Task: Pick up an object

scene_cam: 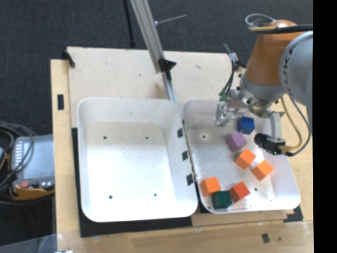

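The right bin (208, 146) holds several small blocks: a blue one (245, 124), a purple one (236, 140), orange ones (245, 158) (262, 169) (211, 185), a red-orange one (240, 191) and a dark green one (221, 199). My gripper (225, 114) hangs over the bin's far part, just left of the blue block and above the purple one. Nothing shows between its fingers.
The left bin (131, 157) lies beside the right one. A slanted metal post (150, 33) rises behind the bins. A black part of the arm with a cable (269, 143) sits over the right bin's right side. A device with cables (29, 165) lies off the bench, left.
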You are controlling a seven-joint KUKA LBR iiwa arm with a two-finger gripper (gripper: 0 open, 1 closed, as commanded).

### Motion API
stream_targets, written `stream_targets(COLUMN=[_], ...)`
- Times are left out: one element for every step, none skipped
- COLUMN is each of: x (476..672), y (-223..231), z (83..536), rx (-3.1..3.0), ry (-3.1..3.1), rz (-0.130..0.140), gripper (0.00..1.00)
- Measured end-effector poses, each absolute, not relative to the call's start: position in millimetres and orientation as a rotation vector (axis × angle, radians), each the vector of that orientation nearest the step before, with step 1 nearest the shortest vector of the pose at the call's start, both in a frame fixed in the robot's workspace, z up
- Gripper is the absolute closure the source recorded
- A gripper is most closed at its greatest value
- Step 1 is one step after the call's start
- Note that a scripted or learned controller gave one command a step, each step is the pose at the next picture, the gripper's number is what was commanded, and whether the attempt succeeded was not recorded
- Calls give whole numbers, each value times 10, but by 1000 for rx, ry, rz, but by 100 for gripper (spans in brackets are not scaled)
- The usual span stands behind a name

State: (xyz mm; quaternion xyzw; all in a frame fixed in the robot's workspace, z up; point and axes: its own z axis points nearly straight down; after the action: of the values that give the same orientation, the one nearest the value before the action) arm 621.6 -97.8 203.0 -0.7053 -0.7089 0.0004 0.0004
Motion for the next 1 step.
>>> stream_targets(x=[6109], y=[-474], z=[2148], rx=[-2212], ry=[-2229], rz=[-3], gripper=[100])
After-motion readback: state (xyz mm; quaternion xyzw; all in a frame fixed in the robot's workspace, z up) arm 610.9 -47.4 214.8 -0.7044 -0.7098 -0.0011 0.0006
